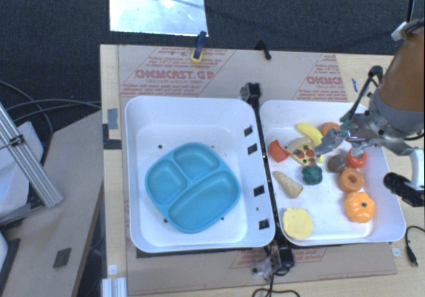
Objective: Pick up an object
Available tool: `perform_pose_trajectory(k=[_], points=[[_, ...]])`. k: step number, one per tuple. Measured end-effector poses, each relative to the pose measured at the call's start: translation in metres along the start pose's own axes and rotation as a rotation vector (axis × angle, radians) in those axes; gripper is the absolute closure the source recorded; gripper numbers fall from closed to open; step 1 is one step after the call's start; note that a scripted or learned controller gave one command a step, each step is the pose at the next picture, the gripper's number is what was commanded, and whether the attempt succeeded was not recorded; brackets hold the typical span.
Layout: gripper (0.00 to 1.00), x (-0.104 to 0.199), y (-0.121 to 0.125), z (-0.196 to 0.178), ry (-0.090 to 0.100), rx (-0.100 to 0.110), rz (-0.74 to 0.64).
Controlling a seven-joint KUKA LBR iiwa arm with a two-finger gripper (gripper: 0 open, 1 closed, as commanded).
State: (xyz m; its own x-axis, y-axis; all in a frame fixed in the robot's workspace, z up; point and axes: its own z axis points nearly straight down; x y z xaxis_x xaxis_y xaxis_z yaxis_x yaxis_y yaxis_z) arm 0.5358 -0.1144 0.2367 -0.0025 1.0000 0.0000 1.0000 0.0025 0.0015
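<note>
The right bin (392, 222) holds several toy foods: a yellow banana (309, 131), a pizza slice (303, 153), a red piece (277, 151), a green broccoli (311, 174), a brown lump (337, 163), a red tomato (356, 159), a donut (350, 180), an orange pumpkin (359, 207), a beige bread piece (287, 184) and a yellow disc (298, 222). My gripper (342, 148) hangs low over the bin's upper right part, above the brown lump and the tomato. Its fingers stand spread, one by the pizza slice and one by the tomato, with nothing gripped.
The left bin (153, 116) holds a blue divided plate (192, 186). A black ridge with clips (260, 156) separates the bins. Another orange item (330, 129) lies behind the gripper near the banana. The arm comes in from the right over the bin's right wall.
</note>
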Motion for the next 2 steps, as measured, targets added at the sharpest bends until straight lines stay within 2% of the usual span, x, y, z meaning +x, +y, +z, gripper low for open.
perform_pose_trajectory(k=[1, 2], points=[[0.00, 0.072, 0.012, 0.011, 0.003, 0.001, -0.009], [0.00, 0.027, 0.024, 0.127, -0.001, 0.009, 0.005]])
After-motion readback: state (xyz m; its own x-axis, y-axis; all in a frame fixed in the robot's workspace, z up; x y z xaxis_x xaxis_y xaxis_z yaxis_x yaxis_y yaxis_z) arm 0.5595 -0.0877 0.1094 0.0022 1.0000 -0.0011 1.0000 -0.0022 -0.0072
